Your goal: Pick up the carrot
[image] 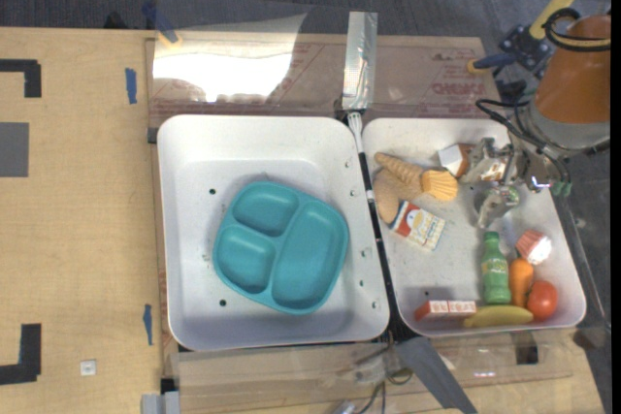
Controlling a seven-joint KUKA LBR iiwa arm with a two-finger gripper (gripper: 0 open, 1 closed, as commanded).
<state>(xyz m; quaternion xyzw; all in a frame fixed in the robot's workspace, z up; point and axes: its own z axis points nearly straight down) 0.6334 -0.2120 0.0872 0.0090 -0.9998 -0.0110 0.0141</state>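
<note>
**Carrot crowded into the right bin's near corner, gripper above the bin's middle**

Camera view: the carrot lies in the right bin, toward its near right corner and close to the right wall. It is hemmed in on most sides: a green bottle stands just beside it on the left, a tomato touches or nearly touches its lower right, a small red-and-white piece sits at its far end, and a banana lies along the near wall just below. A red-and-white box rests left of the banana. Little bare floor shows around the carrot; the widest open patch in this bin is the white floor between the green bottle and a tilted carton at the bin's left.

The gripper hangs over the middle of the right bin, farther from the camera than the carrot and apart from it, with the arm's orange band above and to the right. Whether its metal fingers are spread or closed, I cannot tell; nothing is visibly between them. An ice-cream cone and a bread-like piece lie to its left near the dividing wall.

The left bin holds a teal divided plate at its centre, with bare white floor all round it up to the rims.
</note>
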